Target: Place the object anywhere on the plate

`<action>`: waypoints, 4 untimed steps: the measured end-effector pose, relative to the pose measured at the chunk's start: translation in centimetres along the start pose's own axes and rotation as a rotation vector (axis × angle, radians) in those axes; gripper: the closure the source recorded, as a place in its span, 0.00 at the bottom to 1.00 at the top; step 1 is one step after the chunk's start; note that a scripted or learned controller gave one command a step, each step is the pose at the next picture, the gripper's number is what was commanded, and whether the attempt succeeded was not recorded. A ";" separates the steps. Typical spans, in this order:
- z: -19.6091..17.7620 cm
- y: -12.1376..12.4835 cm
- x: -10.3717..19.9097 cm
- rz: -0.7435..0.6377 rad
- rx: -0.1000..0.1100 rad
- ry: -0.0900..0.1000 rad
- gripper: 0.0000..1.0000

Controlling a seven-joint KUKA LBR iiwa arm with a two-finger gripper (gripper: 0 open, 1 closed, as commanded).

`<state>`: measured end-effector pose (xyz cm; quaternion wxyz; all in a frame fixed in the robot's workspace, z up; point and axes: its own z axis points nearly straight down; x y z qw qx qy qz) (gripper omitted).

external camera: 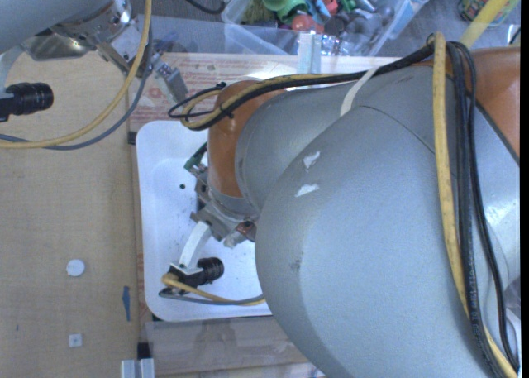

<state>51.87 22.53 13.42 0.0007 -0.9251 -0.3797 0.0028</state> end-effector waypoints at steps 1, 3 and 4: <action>4.1 0.7 -5.9 -0.340 -0.002 0.004 1.00; -5.5 1.1 -4.0 -0.362 -0.001 0.002 1.00; -1.5 -2.8 -2.9 -0.436 0.000 0.001 1.00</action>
